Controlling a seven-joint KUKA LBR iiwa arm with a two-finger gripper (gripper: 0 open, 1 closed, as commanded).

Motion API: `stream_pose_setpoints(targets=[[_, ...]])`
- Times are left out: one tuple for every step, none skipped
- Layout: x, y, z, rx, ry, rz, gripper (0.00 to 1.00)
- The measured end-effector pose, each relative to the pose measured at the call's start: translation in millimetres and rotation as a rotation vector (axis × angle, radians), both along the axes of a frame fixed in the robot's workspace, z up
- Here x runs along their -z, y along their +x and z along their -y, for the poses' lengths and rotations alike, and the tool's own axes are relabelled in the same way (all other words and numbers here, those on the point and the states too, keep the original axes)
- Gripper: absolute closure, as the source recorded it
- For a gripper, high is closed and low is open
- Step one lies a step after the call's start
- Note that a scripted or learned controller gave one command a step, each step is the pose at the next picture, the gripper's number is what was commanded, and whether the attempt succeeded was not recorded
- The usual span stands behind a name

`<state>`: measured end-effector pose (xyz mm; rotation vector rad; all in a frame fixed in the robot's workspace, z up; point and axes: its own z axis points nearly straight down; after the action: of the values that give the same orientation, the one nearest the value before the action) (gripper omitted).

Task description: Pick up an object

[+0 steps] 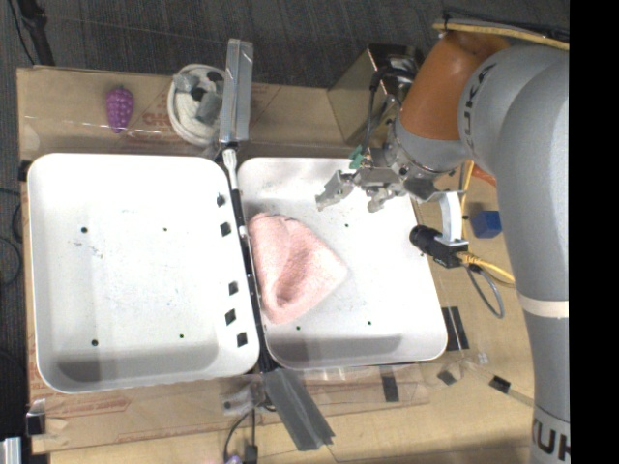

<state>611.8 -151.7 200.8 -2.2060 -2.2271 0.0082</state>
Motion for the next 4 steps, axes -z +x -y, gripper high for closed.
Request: stream_pose_setpoints(targets=[[111.4, -20.0, -20.4, -0.122, 0.000, 0.003, 0.00], [111.0, -12.2, -50.8, -0.232, -0.001, 0.004, 0.00], [104.1, -12.5, -50.7, -0.236, -0.001, -0.002, 1.00], [10.7, -34.9, -64.7, -0.391, 0.002, 0.004, 1.00]])
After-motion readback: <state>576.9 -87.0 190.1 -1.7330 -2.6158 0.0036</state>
